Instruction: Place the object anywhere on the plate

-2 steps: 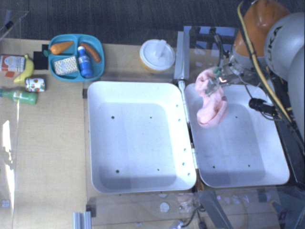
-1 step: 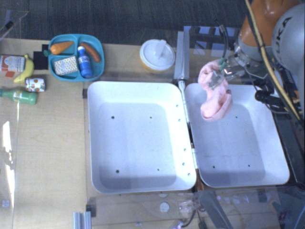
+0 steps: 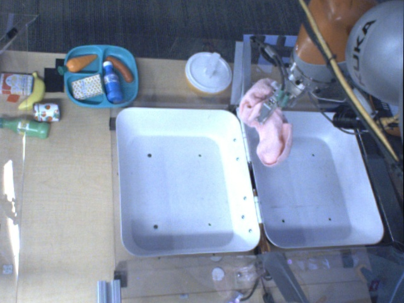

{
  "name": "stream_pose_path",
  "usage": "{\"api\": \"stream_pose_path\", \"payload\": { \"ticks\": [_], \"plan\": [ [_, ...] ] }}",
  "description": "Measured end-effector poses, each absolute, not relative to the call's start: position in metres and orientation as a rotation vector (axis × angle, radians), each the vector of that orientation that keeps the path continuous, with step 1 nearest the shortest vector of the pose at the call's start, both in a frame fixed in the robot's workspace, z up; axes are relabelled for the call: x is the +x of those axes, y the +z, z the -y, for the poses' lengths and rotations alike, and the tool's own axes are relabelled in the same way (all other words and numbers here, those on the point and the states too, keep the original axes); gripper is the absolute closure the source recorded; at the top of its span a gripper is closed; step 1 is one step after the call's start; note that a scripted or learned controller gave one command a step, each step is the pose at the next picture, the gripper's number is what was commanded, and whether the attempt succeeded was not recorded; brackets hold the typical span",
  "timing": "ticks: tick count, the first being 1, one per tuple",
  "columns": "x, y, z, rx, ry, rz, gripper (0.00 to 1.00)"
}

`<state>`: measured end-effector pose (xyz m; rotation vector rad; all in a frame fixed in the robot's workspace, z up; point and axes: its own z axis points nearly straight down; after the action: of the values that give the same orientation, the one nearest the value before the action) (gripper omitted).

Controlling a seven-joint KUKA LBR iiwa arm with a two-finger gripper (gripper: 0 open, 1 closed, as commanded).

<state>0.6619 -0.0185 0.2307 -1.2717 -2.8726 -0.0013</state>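
A pink cloth (image 3: 273,141) hangs in the air over the top left corner of the right bin (image 3: 328,194), next to the divider between the bins. My gripper (image 3: 276,101) is shut on the cloth's upper part, and the fabric bunches around the fingers. The plate (image 3: 133,74) is a blue divided dish on the bench at the far left, beyond the left bin (image 3: 183,182). It holds a toy carrot (image 3: 82,62), a blue bottle (image 3: 113,84), a sausage-like piece and a cracker-like piece. The gripper is well to the right of the plate.
A yellow tub with a white lid (image 3: 208,72) stands on the bench between the plate and the gripper. A banana (image 3: 35,91), a small can (image 3: 46,112), a green bottle (image 3: 25,127) and a small box (image 3: 12,84) lie left of the plate.
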Motion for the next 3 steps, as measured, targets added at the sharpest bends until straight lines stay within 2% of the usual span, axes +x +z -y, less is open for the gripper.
{"api": "stream_pose_path", "payload": {
  "ticks": [1, 2, 3],
  "plan": [
    [0.654, 0.219, -0.028, -0.675, -0.003, 3.069, 1.00],
    [0.638, 0.220, -0.070, -0.054, -0.004, 3.142, 1.00],
    [0.620, 0.223, -0.123, 0.000, -0.003, 3.142, 1.00]
  ]
}}
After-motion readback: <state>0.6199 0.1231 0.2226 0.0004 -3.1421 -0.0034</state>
